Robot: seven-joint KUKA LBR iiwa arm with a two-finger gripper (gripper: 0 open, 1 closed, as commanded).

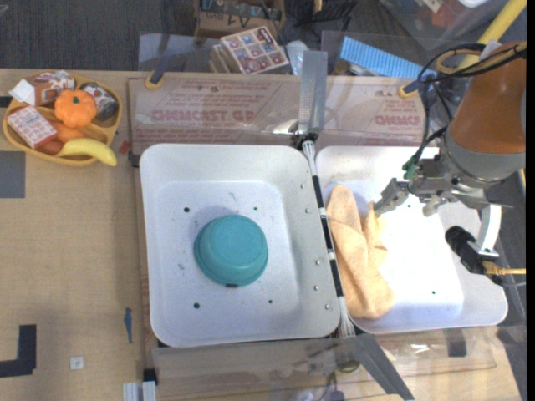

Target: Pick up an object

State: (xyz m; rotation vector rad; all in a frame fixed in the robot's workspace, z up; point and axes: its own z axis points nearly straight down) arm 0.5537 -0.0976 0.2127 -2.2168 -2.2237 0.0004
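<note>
At the far left of the surface point(67, 266), which looks like tan cardboard, sits a shallow yellow dish point(17, 132) holding toy food: a small ribbed orange pumpkin point(75, 107), a curved banana point(88, 149) and a few printed boxes.

Next comes the left bin point(159, 182), a smooth white plastic tray with rounded corners. In its middle lies a teal bowl point(231, 250), round, matte and turned upside down so its flat base faces up.

The right bin point(435, 299) touches the left one along a shared edge. A soft, pale orange cloth point(359, 261), with a towel-like nap, lies bunched in a long strip down this bin's left side, running from far to near.

At the right, the grey arm with its broad orange band point(493, 111) reaches in over the right bin. Its hand point(410, 195) hangs above the bin's far part, just right of the cloth's far end. The metal fingers appear spread apart, with nothing between them.

The task seems at the approach step: no object is picked up yet. The cloth is the nearest candidate. The next move likely calls for shifting left over the cloth, lowering, and pinching a raised fold, since limp fabric gives no firm edge.
</note>
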